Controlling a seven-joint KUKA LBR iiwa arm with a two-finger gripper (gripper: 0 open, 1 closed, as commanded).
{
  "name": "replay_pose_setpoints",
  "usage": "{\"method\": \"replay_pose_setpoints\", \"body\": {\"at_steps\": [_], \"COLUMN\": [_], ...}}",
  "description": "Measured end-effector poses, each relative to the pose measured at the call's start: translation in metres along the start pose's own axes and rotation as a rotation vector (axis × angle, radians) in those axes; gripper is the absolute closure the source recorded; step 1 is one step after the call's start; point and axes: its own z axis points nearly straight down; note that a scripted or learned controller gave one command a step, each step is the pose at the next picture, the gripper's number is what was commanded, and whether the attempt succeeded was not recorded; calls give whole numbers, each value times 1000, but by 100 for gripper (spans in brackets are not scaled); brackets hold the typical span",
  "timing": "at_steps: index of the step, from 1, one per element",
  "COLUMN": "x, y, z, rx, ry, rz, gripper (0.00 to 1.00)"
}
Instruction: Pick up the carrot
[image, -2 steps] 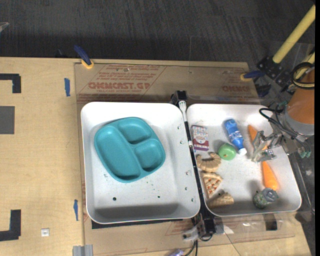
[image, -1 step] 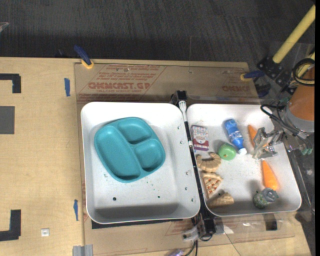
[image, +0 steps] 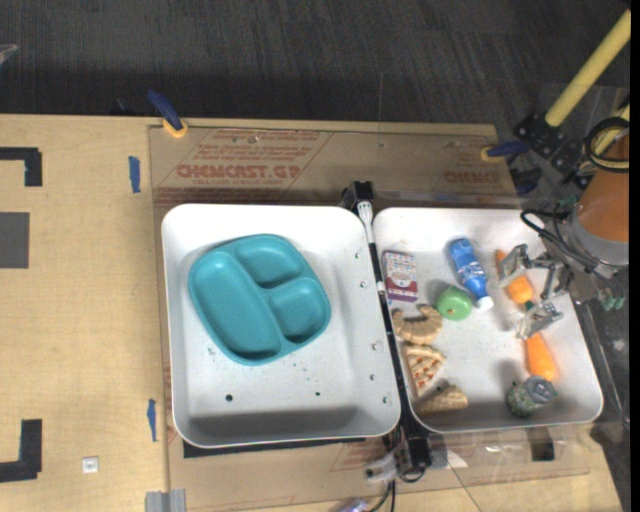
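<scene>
Smooth white bin (image: 480, 400), stubby orange carrot (image: 540, 356)

Grey arm (image: 605, 215) reaching in over the right bin's far right edge, gripper (image: 528, 288) pointed down, fingers spread apart

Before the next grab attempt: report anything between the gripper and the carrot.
Nothing visible blocks it. The gripper hangs just above the carrot in the right bin; bare bin floor lies between them.

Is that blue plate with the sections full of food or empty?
Empty. The teal divided plate lies flat in the left bin, and all three compartments show bare teal.
</scene>
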Motion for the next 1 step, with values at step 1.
{"method": "replay_pose_setpoints", "body": {"at_steps": [1], "x": [-17], "y": [-6], "z": [27], "rx": [-10], "ry": [21], "rz": [-151], "gripper": [0]}}
